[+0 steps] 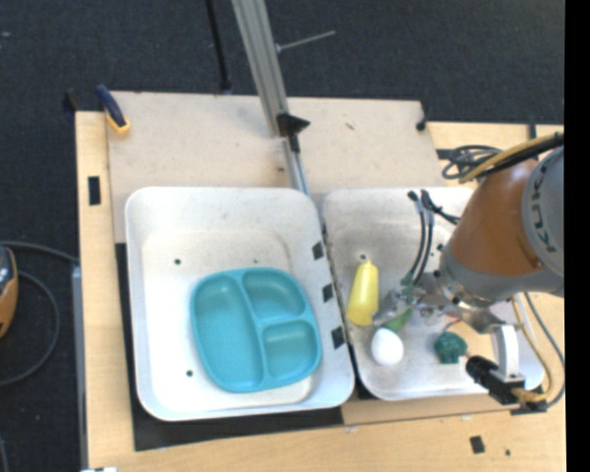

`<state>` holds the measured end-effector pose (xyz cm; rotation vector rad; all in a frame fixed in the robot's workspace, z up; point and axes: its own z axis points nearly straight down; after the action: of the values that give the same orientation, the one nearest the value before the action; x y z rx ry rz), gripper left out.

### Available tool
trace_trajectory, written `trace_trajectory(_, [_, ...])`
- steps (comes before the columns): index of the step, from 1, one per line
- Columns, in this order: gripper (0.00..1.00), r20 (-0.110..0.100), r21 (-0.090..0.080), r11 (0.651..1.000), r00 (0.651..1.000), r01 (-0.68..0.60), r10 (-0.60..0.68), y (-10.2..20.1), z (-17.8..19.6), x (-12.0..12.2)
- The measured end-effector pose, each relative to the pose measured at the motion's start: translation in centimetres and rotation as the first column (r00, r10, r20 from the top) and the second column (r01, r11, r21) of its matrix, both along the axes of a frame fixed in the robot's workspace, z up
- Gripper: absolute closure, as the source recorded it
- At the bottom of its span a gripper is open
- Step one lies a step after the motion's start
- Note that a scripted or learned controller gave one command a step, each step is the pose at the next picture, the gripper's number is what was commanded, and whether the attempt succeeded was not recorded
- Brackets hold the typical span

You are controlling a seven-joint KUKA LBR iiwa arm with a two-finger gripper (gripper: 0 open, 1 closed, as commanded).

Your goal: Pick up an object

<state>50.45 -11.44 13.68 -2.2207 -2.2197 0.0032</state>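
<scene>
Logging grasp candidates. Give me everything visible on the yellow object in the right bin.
The yellow object is an elongated, smooth piece, plastic by its look, with a narrower rounded tip at its far end, shaped like a small bottle or a squash. It lies on its side on the floor of the right bin, lengthwise roughly along the bin's left wall and close to it. Its near end sits just above the white egg-shaped object, close enough that contact cannot be told. Green bits lie to its right. The claw is not on it.

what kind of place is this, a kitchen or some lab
Most likely a robotics lab bench, not a kitchen: a robot arm reaches over two white bins, and an aluminium strut stands behind them.
</scene>
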Motion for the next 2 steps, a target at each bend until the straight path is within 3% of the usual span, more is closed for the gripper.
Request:
trace_trajectory(1, [0.0,0.003,-0.001,1.0,1.0,0.001,-0.001,-0.1,-3.7,0.1])
trace_trajectory(2, [1.0,0.01,0.001,1.0,1.0,0.005,-0.006,-0.1,-2.3,0.3])
